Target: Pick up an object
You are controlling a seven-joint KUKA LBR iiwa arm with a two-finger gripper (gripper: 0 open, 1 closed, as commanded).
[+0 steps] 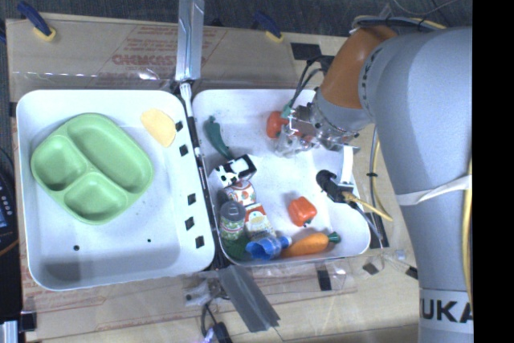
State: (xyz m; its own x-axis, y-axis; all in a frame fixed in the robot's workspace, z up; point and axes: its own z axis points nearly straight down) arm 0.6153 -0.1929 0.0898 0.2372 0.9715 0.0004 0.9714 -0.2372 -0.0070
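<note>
Arm reaching into the right bin (265, 102).
The gripper (294, 132) sits beside a red-orange object (275, 124); its finger state cannot be told.

"UKA" in black caps on arm base (446, 309), faint red print on cardboard (144, 56), illegible

My grey arm (418, 140) reaches in from the right, orange band bent above the wrist. My gripper (295, 132) points down and leftward, held low.
</note>
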